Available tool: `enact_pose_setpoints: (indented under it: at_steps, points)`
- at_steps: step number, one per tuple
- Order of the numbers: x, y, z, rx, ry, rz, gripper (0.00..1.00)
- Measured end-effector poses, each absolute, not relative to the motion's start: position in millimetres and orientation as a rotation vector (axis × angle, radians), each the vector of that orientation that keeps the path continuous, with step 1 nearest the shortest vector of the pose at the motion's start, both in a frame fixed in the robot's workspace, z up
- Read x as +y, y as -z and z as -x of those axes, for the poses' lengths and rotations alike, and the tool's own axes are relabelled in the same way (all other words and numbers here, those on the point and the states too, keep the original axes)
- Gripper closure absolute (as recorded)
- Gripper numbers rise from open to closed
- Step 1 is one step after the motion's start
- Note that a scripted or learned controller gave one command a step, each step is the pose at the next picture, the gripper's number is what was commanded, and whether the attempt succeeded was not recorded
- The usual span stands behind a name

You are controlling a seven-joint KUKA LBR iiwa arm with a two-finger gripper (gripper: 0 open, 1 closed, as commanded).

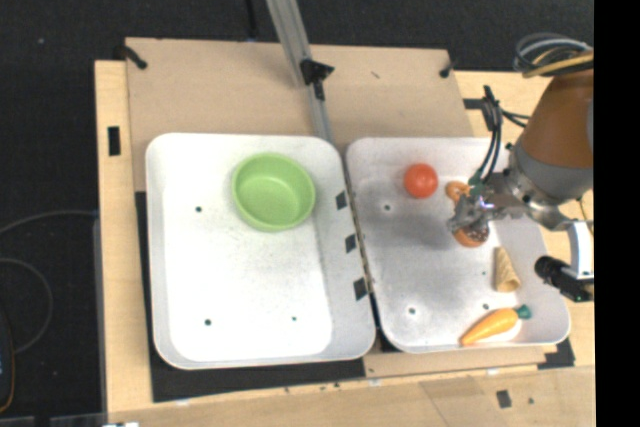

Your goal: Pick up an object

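Carrot toy: you find this orange piece with a green tip lying at the near edge of the right bin, close to its front right corner.
Right bin: you see a shallow white tray, flush against the left bin along the centre seam.
Cone piece: you see a small tan wedge lying just above the carrot toy, apart from it.
Gripper: you see it low over the right bin, right of centre, directly over a small orange object. You cannot tell from this view whether it is released, clenched or grasping the object.
Small orange object: it sits on the bin floor at the gripper tip; contact cannot be confirmed.
Red ball: it rests in the far part of the right bin, left of the gripper and apart from it.
Left bin: it holds a green bowl, upright, in its far half.
Arm: it enters from the right, with cables looping near the wrist.
Metal post: it runs slantwise from the top toward the seam between the bins.
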State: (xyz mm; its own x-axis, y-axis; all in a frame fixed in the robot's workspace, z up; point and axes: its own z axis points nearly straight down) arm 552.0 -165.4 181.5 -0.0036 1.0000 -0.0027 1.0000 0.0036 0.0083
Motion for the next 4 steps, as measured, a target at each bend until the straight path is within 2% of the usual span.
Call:
enact_pose_setpoints:
  at_steps: [2, 4]
  points:
    - [-163, -259, -551.2, 2.223, -0.005, -2.213, 1.0]
    - [-62, -236, -567.2, 2.228, 0.0, -2.215, 1.0]
